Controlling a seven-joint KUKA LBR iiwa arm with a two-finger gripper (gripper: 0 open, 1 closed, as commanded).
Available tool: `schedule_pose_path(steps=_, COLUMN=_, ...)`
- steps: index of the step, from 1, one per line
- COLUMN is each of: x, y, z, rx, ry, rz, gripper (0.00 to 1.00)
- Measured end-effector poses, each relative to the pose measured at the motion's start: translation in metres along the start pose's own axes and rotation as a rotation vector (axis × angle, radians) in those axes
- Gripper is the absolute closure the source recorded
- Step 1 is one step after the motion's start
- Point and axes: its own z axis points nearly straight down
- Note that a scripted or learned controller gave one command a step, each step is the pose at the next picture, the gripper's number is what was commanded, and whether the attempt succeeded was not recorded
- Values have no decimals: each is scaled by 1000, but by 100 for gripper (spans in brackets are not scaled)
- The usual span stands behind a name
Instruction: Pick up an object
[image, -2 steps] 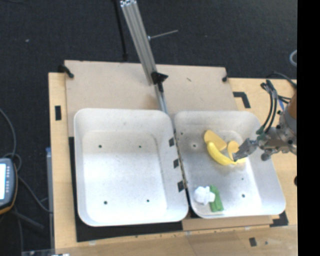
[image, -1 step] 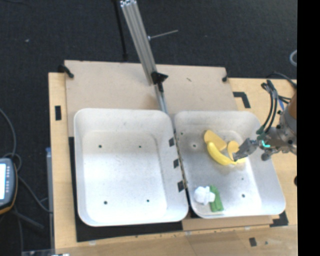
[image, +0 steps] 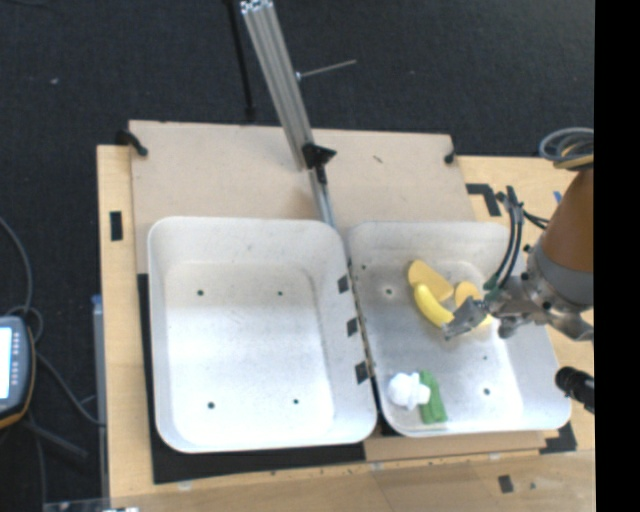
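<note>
Claw (image: 470, 318) low over the right bin (image: 520, 395), near that bin's middle and toward its far half, reaching in from the right edge. Cannot tell whether released or clenched; tip partly merged with the yellow beneath. Grey wrist just behind, orange band of the arm (image: 572, 230) above it at the bench's right edge, dark cables looping up along the arm.

Touching or just under the claw tip: banana (image: 432, 300), yellow, curved, lying flat on the bin floor. Long axis slanted, running from the far-left toward the near-right, the near end pointing at the claw, the far end pointing toward the bin's far-left corner. A second yellow piece (image: 466, 293) just beside it, on the claw's far side; unclear whether separate or part of the same fruit.

Well apart, near the right bin's near-left corner: a small white object (image: 404, 388) touching a green block (image: 432, 397), the green one's long axis running far to near.

Left bin (image: 170, 300) side by side with the right, rims touching along the middle of the bench (image: 115, 300).

Beyond the bins, a slanted aluminium pole (image: 283, 85) rising from the far edge between them. At the left edge, off the bench, part of a handheld screen (image: 10, 365).
</note>
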Motion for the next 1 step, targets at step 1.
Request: schedule_pose_path(steps=1, x=0, y=-3, z=63, rx=2, ry=0, rz=-1, gripper=0)
